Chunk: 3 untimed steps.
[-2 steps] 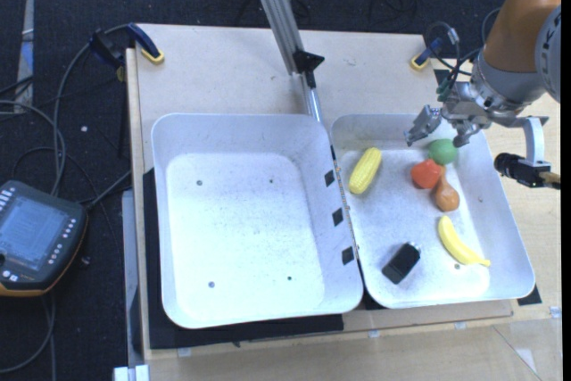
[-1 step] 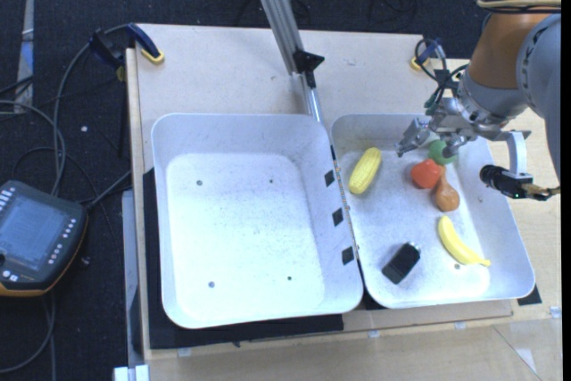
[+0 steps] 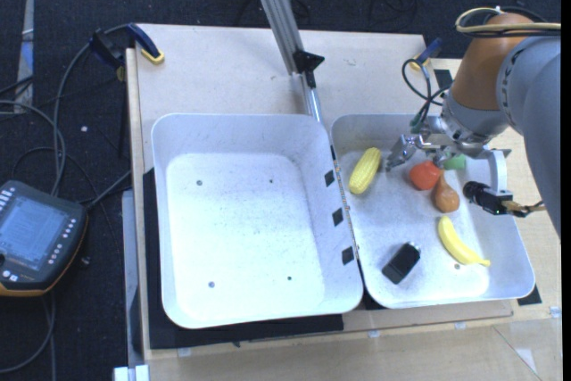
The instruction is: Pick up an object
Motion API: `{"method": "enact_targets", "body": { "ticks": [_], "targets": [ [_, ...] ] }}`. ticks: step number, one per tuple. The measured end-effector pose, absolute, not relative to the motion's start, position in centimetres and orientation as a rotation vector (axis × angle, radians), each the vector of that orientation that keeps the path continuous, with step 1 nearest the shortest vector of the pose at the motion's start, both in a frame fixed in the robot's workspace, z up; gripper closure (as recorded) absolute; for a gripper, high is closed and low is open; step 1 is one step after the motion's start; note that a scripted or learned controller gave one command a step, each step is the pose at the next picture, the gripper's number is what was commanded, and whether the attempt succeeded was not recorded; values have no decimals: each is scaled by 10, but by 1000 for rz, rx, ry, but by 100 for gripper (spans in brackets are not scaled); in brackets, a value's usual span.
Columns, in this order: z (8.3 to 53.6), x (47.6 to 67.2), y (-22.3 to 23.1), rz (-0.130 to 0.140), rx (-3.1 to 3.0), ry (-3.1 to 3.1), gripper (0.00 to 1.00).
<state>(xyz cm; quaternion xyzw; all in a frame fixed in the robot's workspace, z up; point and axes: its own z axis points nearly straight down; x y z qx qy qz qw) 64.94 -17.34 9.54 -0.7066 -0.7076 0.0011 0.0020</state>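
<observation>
The gripper point(image 3: 409, 149) is seen low over the far part of the right bin point(image 3: 508, 281); its closure cannot be told. Just left of it lies the corn cob point(image 3: 364, 170), long axis running near-left to far-right, tip toward the gripper.

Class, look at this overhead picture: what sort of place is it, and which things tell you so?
Most likely a robotics lab test bench. A grey and orange robot arm reaches over two white bins, a teach pendant lies on the dark floor with loose cables, and toy food such as a banana serves as practice objects.
</observation>
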Motion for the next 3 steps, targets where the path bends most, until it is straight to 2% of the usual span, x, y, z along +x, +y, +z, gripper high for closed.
{"method": "enact_targets", "body": {
  "ticks": [1,3],
  "targets": [
    [109,651,-174,0,-2220,-2224,100],
    [225,663,-168,-5,-2224,-2226,100]
  ]
}}
